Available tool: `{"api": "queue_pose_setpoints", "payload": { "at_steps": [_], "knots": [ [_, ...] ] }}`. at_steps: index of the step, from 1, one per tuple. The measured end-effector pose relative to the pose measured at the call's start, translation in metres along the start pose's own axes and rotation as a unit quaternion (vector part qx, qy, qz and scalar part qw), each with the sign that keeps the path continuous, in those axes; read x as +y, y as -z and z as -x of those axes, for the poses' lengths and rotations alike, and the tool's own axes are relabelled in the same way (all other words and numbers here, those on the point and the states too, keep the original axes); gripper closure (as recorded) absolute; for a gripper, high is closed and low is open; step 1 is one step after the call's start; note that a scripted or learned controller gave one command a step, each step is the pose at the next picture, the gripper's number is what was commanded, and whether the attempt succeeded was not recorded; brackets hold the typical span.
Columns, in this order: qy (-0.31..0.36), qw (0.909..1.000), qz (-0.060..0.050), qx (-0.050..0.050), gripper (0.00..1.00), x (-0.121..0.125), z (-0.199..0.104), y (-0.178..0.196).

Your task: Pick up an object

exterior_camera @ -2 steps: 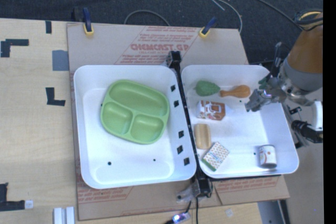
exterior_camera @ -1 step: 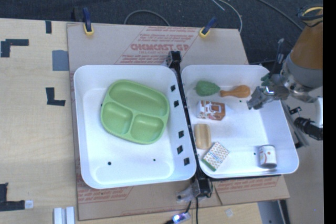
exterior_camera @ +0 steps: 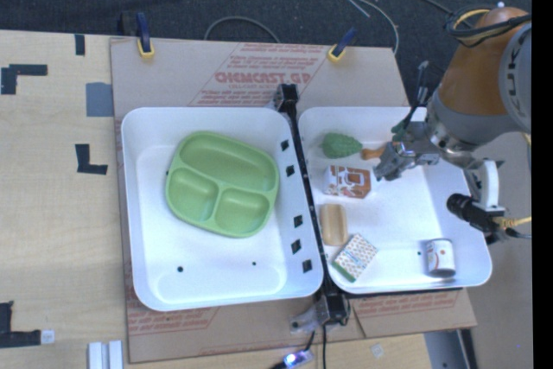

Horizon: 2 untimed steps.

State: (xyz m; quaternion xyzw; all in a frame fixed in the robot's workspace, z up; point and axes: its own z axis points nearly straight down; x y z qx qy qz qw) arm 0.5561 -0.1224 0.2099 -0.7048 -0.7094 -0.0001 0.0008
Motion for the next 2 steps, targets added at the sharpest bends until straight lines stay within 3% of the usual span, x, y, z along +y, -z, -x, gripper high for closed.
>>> {"api": "queue_pose_setpoints", "payload": {
  "at_steps": [2],
  "knots": [
    [0.000,1.0000,-0.001,0.000,1.00,-0.016,-0.100,0.001]
  ]
}}
